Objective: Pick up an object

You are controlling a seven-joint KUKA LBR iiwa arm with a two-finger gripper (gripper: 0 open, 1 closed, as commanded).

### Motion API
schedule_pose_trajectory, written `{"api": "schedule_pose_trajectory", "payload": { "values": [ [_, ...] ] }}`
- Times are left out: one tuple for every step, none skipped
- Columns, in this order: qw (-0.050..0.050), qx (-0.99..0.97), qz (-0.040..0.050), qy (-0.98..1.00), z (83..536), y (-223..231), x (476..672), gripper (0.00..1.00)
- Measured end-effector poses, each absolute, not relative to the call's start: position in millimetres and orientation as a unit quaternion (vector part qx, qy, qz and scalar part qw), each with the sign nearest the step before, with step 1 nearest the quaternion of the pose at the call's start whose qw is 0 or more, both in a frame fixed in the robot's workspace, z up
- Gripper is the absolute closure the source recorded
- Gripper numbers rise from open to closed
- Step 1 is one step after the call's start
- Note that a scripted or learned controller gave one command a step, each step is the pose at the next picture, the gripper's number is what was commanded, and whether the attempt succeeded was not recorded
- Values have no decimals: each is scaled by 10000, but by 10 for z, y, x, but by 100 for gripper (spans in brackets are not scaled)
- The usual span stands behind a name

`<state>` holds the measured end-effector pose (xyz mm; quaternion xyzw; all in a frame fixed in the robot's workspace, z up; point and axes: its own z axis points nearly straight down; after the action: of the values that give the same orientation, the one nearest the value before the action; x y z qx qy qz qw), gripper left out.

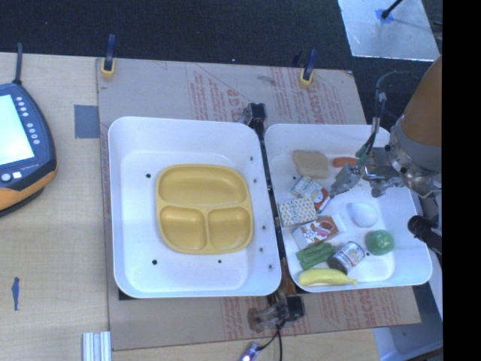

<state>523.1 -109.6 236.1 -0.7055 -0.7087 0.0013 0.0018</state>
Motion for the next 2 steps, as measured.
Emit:
{"api": "schedule_pose_trajectory", "payload": {
  "values": [
    [16, -7048, 23, -7094, 909, -1068, 5756, 0],
    [15, -7038, 36, -7104, 1012, -1081, 5758, 100]
  ]
}}
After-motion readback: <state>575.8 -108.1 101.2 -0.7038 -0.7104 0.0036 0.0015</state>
